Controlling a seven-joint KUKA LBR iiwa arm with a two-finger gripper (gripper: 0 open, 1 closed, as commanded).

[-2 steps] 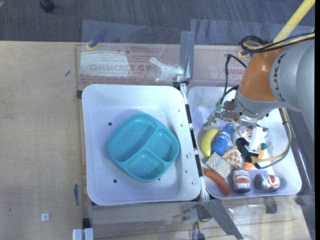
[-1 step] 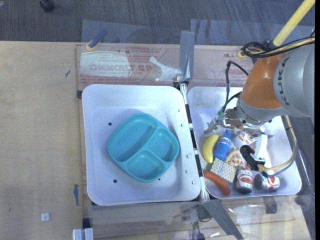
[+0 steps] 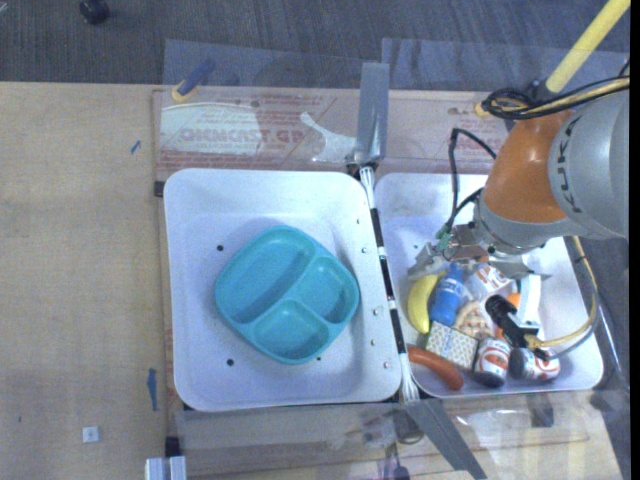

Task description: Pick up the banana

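Note:
The yellow banana (image 3: 420,304) lies in the right bin (image 3: 400,203), near its left wall, and points toward the front. My gripper (image 3: 450,256) hangs over the bin's middle, just up and to the right of the banana's far tip. It is directly above a blue bottle (image 3: 450,296) that lies next to the banana. Nothing is visibly between the fingers. The grey and orange arm (image 3: 528,183) covers the right bin's back right part.
A teal divided plate (image 3: 287,294) sits in the left bin (image 3: 195,198). Around the banana lie a red sausage (image 3: 436,366), a checkered block (image 3: 452,345), a cracker-like piece (image 3: 472,318) and two round toys (image 3: 490,362) at the front right.

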